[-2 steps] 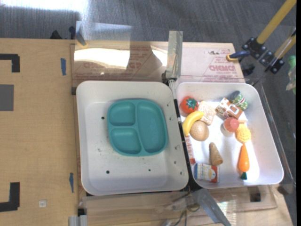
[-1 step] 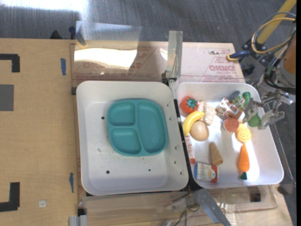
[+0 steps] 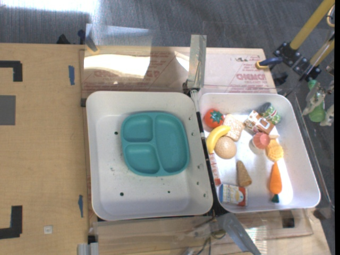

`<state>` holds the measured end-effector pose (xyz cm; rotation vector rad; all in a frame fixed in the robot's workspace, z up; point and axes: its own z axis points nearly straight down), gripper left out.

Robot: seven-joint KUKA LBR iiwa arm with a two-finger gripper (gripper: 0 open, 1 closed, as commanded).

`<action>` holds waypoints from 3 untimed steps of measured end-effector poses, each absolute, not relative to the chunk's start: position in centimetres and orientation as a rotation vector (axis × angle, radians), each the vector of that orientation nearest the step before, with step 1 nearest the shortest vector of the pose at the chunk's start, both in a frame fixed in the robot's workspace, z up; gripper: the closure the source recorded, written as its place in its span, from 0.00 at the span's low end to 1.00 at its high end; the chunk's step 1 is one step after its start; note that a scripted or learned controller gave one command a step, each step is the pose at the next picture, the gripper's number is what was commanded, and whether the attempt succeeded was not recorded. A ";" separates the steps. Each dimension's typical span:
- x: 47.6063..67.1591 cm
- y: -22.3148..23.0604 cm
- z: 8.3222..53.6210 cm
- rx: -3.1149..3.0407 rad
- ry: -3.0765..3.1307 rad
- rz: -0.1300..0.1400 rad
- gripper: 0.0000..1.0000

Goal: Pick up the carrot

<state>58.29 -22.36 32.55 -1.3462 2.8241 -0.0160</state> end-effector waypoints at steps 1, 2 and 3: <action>57.8 -19.3 27.6 -1.130 2.929 0.004 1.00; 58.9 -22.4 40.0 -1.050 2.945 -0.016 1.00; 59.1 -22.2 12.2 -1.625 2.680 -0.005 1.00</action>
